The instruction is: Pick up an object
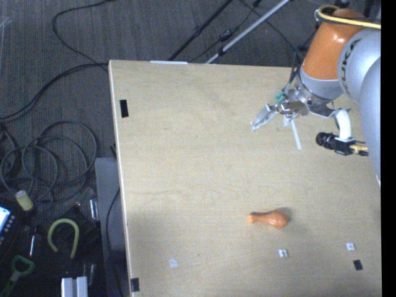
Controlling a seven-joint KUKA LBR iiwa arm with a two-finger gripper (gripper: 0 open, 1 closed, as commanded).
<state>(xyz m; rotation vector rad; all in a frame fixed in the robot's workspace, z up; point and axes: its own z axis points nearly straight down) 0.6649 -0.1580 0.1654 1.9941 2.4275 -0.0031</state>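
Hovering above a bare tan wooden bench top [185, 166], the grey arm with its orange band [328, 51] reaches in from the right.

Its silver two-finger gripper [276, 125] sits over the upper right part of the board, its two thin fingers [261, 120] splayed apart with nothing between them. The small orange pear-shaped object [270, 219] lies flat on the board well below the gripper, narrow end pointing left. Black cables [49, 153] coil on the dark floor at left.
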